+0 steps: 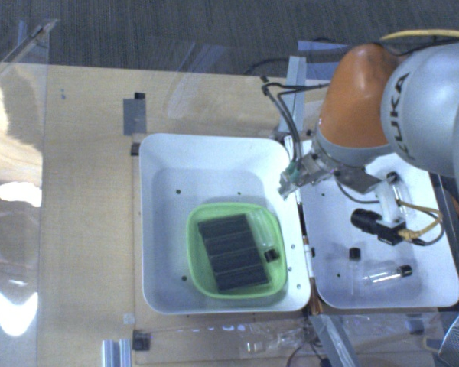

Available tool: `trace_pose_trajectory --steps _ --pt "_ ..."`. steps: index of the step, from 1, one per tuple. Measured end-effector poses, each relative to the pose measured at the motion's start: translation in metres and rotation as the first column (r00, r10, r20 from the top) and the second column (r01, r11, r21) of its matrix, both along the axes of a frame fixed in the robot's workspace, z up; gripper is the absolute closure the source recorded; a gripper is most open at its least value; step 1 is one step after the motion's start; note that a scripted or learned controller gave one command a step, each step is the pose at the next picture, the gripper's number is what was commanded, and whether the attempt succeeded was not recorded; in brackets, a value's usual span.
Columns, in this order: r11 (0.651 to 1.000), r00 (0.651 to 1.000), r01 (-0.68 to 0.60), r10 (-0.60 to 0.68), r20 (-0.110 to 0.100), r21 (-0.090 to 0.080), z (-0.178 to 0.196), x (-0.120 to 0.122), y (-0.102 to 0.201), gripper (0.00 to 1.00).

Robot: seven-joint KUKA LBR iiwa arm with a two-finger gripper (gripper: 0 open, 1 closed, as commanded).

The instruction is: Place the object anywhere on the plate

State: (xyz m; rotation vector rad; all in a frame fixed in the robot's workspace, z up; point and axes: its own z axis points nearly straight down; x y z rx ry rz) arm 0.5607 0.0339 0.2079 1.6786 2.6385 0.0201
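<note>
A green plate [201,275] lies in the left bin [161,205], toward its front. On the plate rests a dark ridged rectangular block [231,252], lying flat and slightly turned. A small black piece [271,255] sits at the plate's right side, beside the block. My gripper [292,177] hangs under the orange wrist band, over the wall between the two bins near the left bin's back right corner. It is up and to the right of the plate, apart from it. Something small and greenish shows at its tip; what it is I cannot make out.
The right bin [428,289] holds a clear tube with a black cap [382,274] and a small black cap [354,254] near its front. The arm covers the back of that bin. Bare wooden bench [76,205] lies left of the bins.
</note>
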Motion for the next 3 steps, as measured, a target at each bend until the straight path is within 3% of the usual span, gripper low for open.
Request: trace_pose_trajectory --steps 1,2,3 --pt "0.994 0.994 -0.108 0.108 -0.010 -0.004 0.007 0.024 -0.008 1.00" --pt "0.951 0.950 -0.311 0.311 -0.011 -0.003 0.033 -0.036 0.062 1.00" --pt "0.951 0.951 -0.311 0.310 -0.011 -0.003 0.033 -0.036 0.062 0.00"
